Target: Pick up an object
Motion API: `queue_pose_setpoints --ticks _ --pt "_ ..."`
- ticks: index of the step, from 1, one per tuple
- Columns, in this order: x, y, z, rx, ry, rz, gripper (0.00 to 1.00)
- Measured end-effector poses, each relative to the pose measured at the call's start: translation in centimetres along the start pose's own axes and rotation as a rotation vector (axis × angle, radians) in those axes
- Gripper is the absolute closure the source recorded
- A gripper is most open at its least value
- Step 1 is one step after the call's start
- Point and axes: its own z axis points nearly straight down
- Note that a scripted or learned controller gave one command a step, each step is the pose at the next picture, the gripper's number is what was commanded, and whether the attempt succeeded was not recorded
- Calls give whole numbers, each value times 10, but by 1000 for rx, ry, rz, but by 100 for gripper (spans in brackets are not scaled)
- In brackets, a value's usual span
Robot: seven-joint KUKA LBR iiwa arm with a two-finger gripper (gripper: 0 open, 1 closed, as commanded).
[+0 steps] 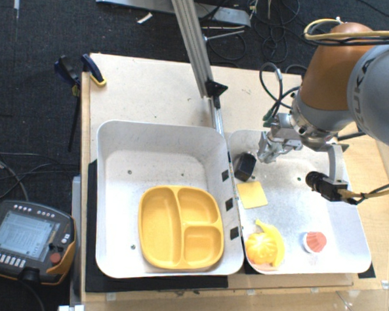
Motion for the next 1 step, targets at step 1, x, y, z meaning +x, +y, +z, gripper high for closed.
queue_pose_setpoints --ticks 1 --pt "60 -2 6 1 0 -1 100"
